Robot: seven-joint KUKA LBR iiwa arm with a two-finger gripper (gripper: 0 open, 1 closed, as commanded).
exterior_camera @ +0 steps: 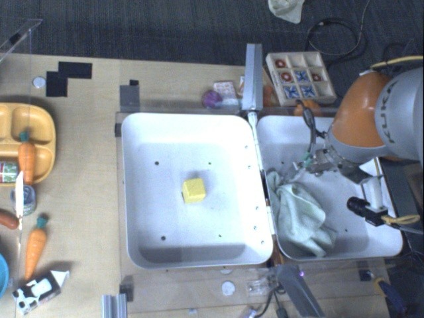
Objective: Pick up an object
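A small yellow block lies near the middle of the left bin. A crumpled pale green cloth sits in the right bin, against its left wall and front. My gripper hangs low in the right bin, just above the cloth's upper edge, and the grey arm with its orange band reaches in from the right. Whether the gripper touches the cloth is unclear.
A metal divider post stands between the bins at the back. Behind them lie a tic-tac-toe board and a purple ball. At the bench's left are a yellow tray, carrots and a toy cow.
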